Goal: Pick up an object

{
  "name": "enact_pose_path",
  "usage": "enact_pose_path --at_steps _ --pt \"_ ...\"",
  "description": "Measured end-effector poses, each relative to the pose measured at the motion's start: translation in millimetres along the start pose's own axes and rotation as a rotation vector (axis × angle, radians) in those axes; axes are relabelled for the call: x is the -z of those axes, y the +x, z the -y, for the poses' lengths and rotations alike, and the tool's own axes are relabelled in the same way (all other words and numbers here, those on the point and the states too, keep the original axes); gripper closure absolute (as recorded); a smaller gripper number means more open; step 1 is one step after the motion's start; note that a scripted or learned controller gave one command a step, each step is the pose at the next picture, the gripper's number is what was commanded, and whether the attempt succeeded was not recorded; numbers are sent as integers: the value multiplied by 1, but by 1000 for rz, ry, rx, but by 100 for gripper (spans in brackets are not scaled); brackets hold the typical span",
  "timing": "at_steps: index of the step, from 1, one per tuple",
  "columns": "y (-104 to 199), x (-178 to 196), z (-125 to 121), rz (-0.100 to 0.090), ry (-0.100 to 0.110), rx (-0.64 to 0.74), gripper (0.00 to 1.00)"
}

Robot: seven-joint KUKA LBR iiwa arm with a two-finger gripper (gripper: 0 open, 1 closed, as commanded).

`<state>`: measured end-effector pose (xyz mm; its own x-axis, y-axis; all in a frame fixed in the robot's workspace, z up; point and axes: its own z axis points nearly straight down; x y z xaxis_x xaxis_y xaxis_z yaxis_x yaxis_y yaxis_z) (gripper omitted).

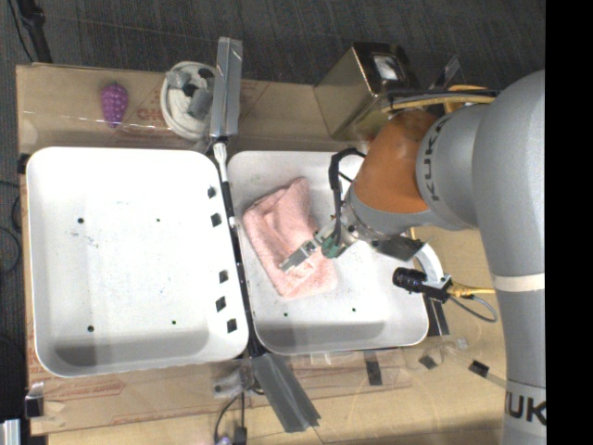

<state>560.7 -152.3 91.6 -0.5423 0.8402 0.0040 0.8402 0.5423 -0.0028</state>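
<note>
I had the gripper [298, 259] down in the right bin [389, 327], its jaws slightly apart and touching the lower right part of the pink cloth [285, 232], whose long axis ran diagonally away up-left from them toward the divider.

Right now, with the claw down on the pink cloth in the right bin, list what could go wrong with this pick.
1. The claw sits at the lower right part of the folded pink terry cloth; it may pinch only one layer, so the cloth unfolds or slips on lifting.
2. The soft cloth lies flat on the shallow white right bin, so the claw could scrape the floor.
3. A trailing cloth might snag the divider between the bins.
</note>
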Motion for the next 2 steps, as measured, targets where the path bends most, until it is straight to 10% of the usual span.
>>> enact_pose_path --at_steps 1,2 --pt "29 0 12 2 -1 -2 0" --pt "-42 1 -50 4 -3 -28 0"
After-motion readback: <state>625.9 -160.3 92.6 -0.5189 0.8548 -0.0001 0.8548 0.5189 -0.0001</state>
